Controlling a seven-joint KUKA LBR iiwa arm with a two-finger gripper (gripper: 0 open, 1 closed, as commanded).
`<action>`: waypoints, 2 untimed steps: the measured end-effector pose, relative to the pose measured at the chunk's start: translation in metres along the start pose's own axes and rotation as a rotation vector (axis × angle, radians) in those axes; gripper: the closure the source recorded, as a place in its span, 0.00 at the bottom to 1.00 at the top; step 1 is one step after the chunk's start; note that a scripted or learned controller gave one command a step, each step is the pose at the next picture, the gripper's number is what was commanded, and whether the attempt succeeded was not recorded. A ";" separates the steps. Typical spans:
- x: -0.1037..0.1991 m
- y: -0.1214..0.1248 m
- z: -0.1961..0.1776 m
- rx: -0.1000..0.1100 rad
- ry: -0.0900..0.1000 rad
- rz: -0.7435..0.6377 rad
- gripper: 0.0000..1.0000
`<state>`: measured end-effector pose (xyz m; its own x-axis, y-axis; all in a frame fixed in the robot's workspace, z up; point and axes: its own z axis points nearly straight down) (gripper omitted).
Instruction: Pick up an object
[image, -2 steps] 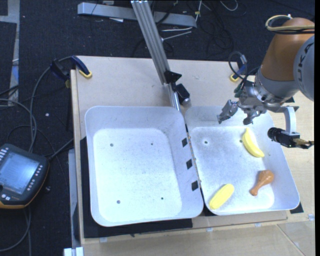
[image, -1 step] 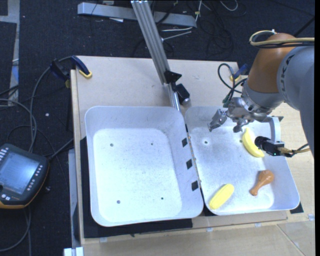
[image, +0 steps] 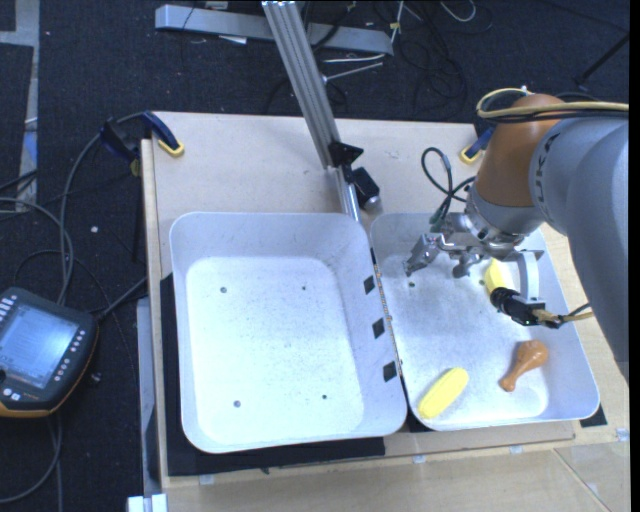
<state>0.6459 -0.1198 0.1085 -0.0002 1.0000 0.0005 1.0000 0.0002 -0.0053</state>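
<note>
- Both bins (image: 270, 330): matt white plastic, finely speckled.
- Worktop (image: 250, 160): pale, smooth wood.
- Pincer (image: 440, 252): bare grey metal.
- Below the pincer, a corn cob (image: 443, 392): glossy yellow plastic.
- Drumstick (image: 524, 364): smooth tan plastic.

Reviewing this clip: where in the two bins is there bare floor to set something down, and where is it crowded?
The left bin offers bare floor from wall to wall. In the right bin, a bare patch lies between the shared divider, the pincer above and the yellow corn-like piece below. Its right side is crowded: arm, a yellow object under it, and the brown drumstick-like piece.
</note>
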 end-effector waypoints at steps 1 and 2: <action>0.000 0.000 0.014 -0.005 -0.001 0.000 0.00; 0.000 0.000 0.002 -0.007 -0.001 0.000 1.00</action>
<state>0.6463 -0.1197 0.1060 -0.0005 1.0000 -0.0006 1.0000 0.0005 0.0014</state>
